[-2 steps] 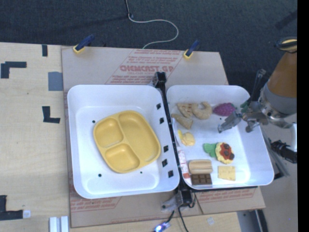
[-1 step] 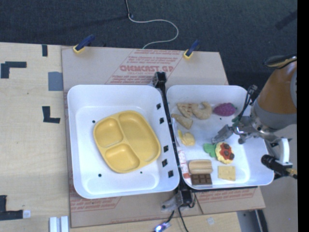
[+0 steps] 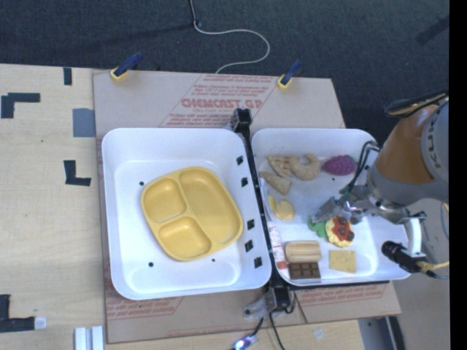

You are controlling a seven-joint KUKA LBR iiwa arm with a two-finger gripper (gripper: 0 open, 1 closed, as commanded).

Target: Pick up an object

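In the right bin [image 3: 368, 141], toy foods lie scattered: a purple piece [image 3: 338, 165] near the far wall, tan pretzel-like pieces [image 3: 293, 167] beside it, a pale yellow piece [image 3: 282, 209], a red-and-yellow piece [image 3: 340, 231] with a green piece [image 3: 320, 227] touching it, and along the near wall a bun-like block [image 3: 302, 251], a brown chocolate bar [image 3: 304, 270] and a yellow cracker [image 3: 342, 260]. The gripper [image 3: 332, 211] sits low just above the red-and-yellow piece; whether it is open or closed cannot be told. The left bin [image 3: 117, 195] holds a yellow divided plate [image 3: 191, 212].
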